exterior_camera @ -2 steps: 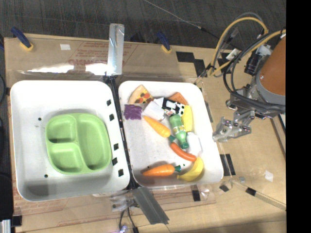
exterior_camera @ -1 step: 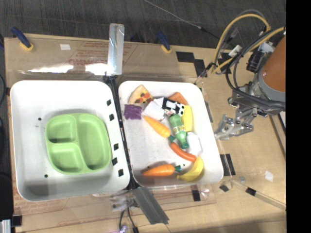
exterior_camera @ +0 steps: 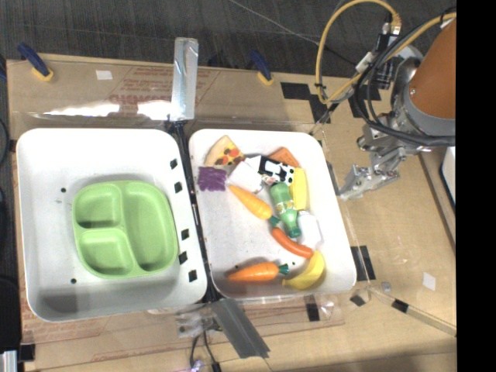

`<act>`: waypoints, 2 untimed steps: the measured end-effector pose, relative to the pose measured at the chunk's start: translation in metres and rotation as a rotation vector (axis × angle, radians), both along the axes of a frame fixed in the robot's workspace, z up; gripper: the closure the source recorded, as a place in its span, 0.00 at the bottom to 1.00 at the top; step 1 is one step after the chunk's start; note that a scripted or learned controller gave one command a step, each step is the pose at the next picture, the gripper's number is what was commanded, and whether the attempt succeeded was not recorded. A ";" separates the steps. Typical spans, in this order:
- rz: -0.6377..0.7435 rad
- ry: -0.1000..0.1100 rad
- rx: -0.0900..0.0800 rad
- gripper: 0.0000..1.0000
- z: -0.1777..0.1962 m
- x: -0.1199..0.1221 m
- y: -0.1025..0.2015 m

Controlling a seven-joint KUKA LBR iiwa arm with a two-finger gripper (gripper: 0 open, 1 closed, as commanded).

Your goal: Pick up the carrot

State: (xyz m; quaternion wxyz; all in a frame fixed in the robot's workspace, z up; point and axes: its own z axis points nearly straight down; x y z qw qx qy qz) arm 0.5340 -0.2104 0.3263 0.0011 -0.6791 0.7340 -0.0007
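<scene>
A bench (exterior_camera: 403,246) topped with brown cardboard fills most of the view, with strips of black tape (exterior_camera: 364,263) stuck on it in places. Beyond its far edge lies a dark ribbed floor (exterior_camera: 232,14). Two blue clamps (exterior_camera: 36,60) grip that far edge. A shiny metal bracket (exterior_camera: 184,80) stands upright at the middle of it, catching the light

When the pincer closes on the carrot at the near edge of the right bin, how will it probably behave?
The carrot looks like smooth, rigid plastic, so it probably stays stiff but may slip. Its round, tapered body could roll. It lies against the banana, which may shift too.
</scene>
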 end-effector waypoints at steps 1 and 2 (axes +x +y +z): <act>0.464 0.005 0.002 1.00 -0.055 -0.030 0.002; 0.467 0.004 0.003 1.00 -0.045 -0.029 0.003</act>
